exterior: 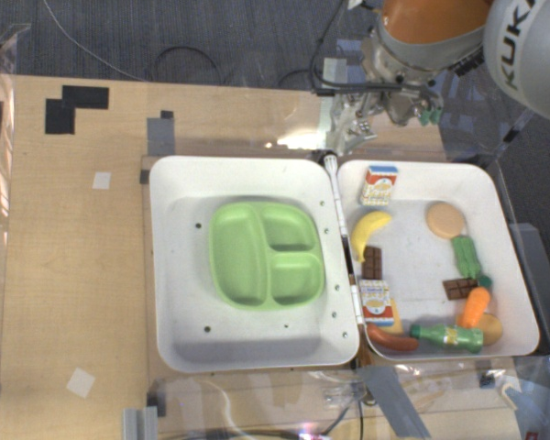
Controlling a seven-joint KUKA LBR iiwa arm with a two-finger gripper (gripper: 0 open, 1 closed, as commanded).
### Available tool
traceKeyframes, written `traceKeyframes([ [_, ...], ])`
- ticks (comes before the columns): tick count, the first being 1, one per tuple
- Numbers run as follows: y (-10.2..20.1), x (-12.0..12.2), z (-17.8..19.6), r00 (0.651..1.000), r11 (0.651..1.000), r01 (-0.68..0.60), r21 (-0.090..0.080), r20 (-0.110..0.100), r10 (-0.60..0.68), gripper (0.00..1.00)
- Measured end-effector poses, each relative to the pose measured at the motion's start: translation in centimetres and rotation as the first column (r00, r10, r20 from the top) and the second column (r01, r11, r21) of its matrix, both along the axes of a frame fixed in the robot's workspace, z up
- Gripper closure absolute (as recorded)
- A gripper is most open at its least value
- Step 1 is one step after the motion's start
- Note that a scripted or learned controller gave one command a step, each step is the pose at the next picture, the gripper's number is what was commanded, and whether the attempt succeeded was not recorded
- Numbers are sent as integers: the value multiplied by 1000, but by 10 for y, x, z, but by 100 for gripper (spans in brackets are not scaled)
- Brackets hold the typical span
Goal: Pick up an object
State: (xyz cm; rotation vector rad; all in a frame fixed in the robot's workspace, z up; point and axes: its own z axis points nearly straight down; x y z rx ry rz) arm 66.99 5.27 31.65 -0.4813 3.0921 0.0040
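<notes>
Floor (165,16): dark grey carpet, top of frame, thin cable across it.
Bench (64,273): pale wood, black patches upper left.

One camera is looking down at a slant from above the bench (64,246), taking in both bins (165,246) whole from moderate height, the arm (440,7) entering beyond them at upper right

Two bins sit side by side on the surface (73,273). The left bin (179,337) holds a divided plate (266,253). The right bin (504,246) holds a banana (367,232), cartons, chocolate pieces, a carrot (476,306) and a bottle (449,336).
</notes>
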Motion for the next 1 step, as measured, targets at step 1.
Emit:
traceKeyframes([
  [1, 48, -24, -75, 988, 988, 153, 0, -8, -153, 100],
])
